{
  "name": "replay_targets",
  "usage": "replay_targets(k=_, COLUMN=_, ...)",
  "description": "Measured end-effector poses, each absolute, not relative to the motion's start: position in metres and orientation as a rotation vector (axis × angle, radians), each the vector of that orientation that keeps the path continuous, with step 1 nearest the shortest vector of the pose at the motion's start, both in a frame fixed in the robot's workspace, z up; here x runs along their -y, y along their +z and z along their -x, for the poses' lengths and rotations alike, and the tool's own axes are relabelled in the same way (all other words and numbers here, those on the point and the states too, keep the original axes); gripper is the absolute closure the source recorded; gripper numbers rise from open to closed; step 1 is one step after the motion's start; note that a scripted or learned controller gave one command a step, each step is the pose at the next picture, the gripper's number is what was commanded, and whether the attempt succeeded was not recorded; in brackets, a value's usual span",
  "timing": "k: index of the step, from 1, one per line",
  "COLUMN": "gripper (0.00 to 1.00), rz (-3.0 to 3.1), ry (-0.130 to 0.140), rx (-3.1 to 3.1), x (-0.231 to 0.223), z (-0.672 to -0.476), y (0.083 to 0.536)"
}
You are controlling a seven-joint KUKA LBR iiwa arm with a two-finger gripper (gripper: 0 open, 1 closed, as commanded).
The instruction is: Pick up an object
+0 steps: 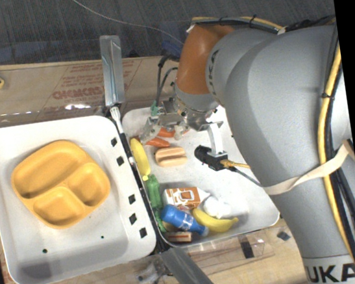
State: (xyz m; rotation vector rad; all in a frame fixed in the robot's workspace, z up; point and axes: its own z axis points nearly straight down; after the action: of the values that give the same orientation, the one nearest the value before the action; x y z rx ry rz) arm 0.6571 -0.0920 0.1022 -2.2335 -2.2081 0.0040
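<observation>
Over the right bin, camera view: the gripper (173,120) hangs low at the bin's far end, under the orange-banded wrist.
Gripper state: cannot tell how far it is parted; its tip is lost in cables and arm bulk, and nothing shows held in it.
Likely target: an orange carrot-like piece (159,142) just beside the gripper, with a hot dog (170,156) a little nearer the camera.
Landmark: right bin (260,215), white, shallow.
Other contents: a yellow corn-like piece (139,156) along the bin's left wall; a banana (216,221), a blue piece (178,218) and a small carton (183,197) at its near end.
Left of the bin: a second bin (25,271) holding a yellow divided tray (60,182).
Doing it well: I judge it best to descend straight, centred on one item, clear of the wall, and to close before lifting.
</observation>
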Motion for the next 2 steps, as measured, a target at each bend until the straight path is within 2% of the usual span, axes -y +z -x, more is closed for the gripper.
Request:
replay_targets(k=1, gripper=0.00, rz=2.270, ry=0.005, rx=2.167, x=0.100, z=-0.657, y=0.092)
replay_targets(k=2, gripper=1.00, rz=2.263, ry=0.009, rx=2.173, x=0.099, z=-0.657, y=0.102)
